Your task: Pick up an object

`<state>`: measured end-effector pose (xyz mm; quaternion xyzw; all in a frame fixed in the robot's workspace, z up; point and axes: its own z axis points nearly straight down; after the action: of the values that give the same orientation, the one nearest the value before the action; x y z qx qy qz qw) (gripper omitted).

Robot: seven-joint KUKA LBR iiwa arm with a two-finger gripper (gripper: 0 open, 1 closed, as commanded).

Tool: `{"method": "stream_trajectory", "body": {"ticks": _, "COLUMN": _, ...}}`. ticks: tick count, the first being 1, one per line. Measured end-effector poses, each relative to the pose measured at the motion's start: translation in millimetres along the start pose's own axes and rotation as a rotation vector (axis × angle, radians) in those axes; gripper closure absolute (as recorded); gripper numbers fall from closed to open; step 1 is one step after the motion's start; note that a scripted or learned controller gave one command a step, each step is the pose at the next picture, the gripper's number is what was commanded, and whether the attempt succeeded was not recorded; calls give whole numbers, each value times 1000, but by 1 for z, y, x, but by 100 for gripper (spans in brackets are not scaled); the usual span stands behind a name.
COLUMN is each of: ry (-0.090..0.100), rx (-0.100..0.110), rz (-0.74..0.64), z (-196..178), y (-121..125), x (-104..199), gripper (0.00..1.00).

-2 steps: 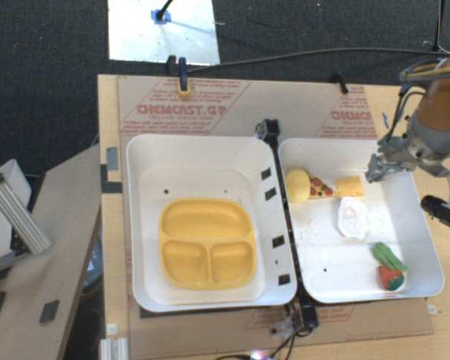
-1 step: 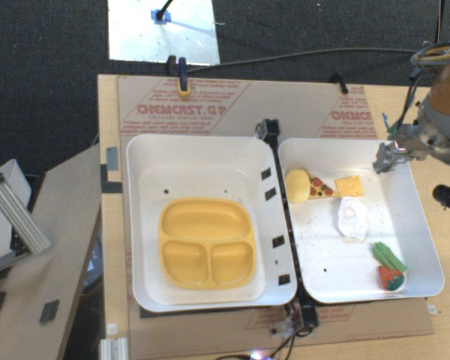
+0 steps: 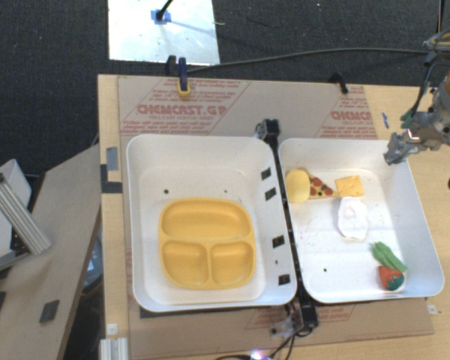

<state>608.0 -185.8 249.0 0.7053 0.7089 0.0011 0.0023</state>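
Observation:
The right bin (image 3: 426, 235) holds several toy foods. A yellow rounded piece (image 3: 297, 185) lies at its far left beside a small red-dotted slice (image 3: 323, 190). A yellow cheese square (image 3: 349, 185) sits to their right, and a white lump (image 3: 352, 218) lies in the middle. A green-and-red vegetable (image 3: 388, 265) rests at the near right. My gripper (image 3: 400, 149) hangs over the bin's far right corner, above and to the right of the cheese square, with nothing seen in it.
The left bin (image 3: 145, 201) holds a yellow divided plate (image 3: 207, 242). A black divider strip (image 3: 279, 216) runs between the bins. A blue-and-yellow clamp (image 3: 182, 77) stands at the board's far edge. A cable (image 3: 307, 53) crosses behind the bins.

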Motion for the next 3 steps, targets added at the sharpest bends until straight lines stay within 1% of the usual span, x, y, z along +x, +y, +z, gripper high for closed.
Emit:
{"method": "stream_trajectory", "body": {"ticks": 1, "ry": 4, "rx": 6, "rz": -4, "z": 14, "y": -4, "x": 56, "gripper": 100}}
{"method": "stream_trajectory", "body": {"ticks": 2, "ry": 4, "rx": 7, "rz": -4, "z": 26, "y": -7, "x": 109, "gripper": 100}}
{"method": "stream_trajectory", "body": {"ticks": 3, "ry": 4, "rx": 6, "rz": -6, "z": 32, "y": -7, "x": 172, "gripper": 100}}
